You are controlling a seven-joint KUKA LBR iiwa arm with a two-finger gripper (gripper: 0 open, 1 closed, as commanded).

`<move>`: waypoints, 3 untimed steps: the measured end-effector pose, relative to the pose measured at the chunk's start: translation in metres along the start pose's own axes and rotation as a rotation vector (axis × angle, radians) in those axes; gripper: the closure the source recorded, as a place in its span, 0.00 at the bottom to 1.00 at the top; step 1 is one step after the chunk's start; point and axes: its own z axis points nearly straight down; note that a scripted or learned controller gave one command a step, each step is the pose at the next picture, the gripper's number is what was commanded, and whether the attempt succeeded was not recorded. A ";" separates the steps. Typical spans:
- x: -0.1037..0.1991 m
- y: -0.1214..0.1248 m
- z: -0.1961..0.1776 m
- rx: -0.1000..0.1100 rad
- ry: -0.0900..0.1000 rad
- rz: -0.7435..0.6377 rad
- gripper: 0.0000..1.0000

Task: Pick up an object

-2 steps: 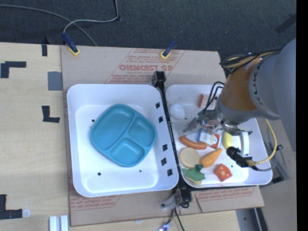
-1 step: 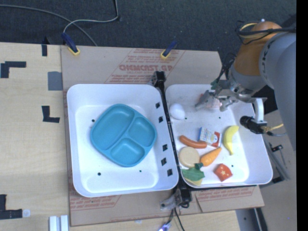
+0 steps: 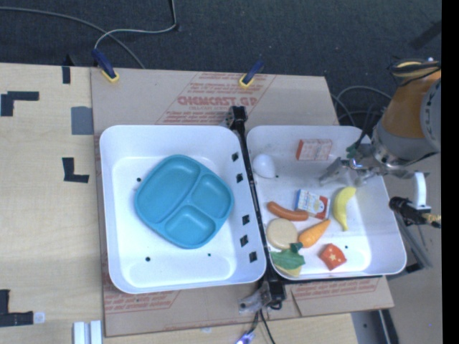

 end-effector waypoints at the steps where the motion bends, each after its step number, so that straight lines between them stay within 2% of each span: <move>1: 0.017 -0.029 0.028 -0.020 -0.003 0.001 0.00; 2: 0.040 -0.056 0.029 -0.018 -0.004 0.001 0.00; 3: 0.043 -0.055 0.019 -0.017 0.001 -0.002 1.00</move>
